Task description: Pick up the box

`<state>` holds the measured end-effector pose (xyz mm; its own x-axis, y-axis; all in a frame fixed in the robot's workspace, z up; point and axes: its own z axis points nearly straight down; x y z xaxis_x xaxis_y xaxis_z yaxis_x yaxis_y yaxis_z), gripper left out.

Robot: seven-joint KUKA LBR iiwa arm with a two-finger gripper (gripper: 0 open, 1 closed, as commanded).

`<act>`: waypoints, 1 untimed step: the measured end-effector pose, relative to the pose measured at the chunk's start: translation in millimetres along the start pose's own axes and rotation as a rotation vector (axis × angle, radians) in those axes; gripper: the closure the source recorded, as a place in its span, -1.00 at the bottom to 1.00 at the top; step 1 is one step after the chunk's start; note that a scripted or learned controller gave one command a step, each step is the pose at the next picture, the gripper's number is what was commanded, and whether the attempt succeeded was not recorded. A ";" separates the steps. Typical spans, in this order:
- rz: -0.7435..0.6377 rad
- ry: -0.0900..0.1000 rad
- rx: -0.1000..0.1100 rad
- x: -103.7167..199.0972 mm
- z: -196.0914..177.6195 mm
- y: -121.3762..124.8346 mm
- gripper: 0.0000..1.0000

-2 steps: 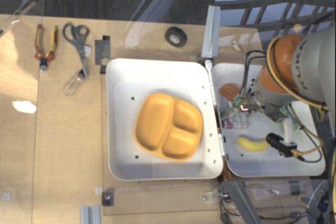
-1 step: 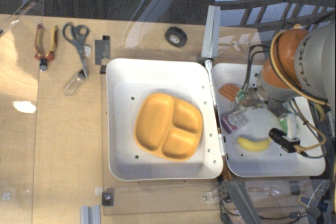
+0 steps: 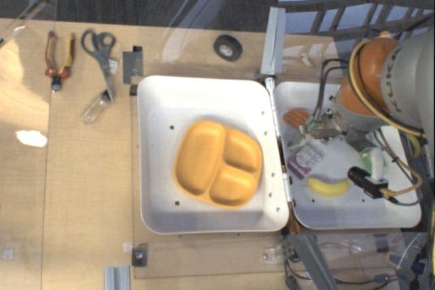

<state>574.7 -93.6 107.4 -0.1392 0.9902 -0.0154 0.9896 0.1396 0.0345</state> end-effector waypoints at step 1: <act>-0.032 0.009 0.016 8.3 16.4 -25.0 -1.00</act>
